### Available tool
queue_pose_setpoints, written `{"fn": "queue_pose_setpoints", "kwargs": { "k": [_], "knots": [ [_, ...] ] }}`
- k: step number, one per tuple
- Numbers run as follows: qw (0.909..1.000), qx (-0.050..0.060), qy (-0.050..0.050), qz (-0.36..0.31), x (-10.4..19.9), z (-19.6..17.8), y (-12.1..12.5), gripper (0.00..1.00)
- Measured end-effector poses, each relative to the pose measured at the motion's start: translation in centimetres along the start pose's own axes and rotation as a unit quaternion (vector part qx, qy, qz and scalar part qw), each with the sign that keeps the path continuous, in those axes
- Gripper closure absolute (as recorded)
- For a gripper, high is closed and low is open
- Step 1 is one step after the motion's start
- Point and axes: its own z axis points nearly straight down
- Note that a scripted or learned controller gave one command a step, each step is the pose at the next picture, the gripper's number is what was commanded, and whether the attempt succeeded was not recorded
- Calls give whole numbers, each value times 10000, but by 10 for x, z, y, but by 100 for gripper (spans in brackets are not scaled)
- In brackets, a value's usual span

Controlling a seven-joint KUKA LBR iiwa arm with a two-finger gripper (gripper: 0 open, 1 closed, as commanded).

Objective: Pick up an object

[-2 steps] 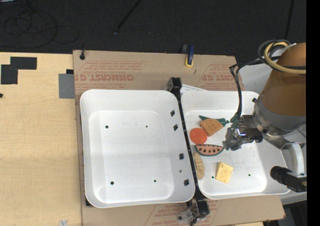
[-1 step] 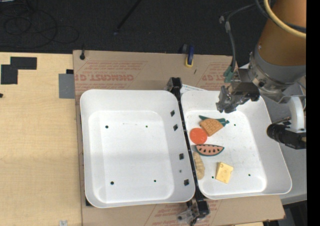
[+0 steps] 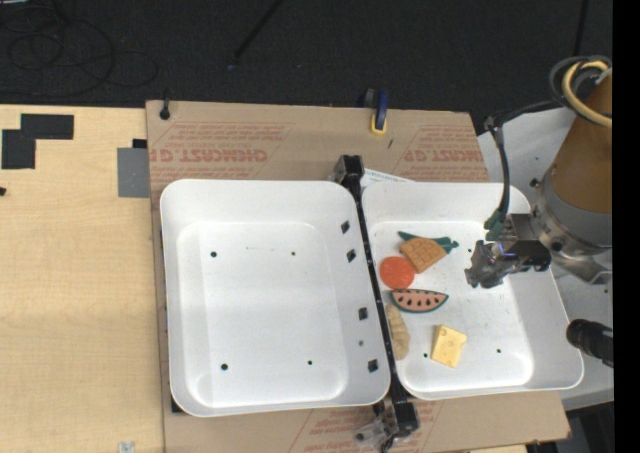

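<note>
Your gripper (image 3: 487, 266) hangs over the right bin (image 3: 545, 366), near its right side, and you cannot tell how it is set. Just left of it lie a tan cracker-like piece (image 3: 423, 253), an orange-red disc (image 3: 397, 272) and a watermelon slice (image 3: 419, 300). A yellow cheese wedge (image 3: 448, 346) lies nearer the front, with the left bin (image 3: 185, 341) beyond.

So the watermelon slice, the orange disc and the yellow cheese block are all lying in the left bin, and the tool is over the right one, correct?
Not quite: the camera view shows the watermelon slice, the round orange disc and the yellow cheese block lying in the right white bin, not the left white bin. The tool is over the right one, as you said.
</note>
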Motion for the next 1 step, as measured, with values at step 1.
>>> {"fn": "queue_pose_setpoints", "kwargs": {
  "k": [1],
  "knots": [
    [10000,-55,-4,-40,75,-38,91,100]
  ]
}}
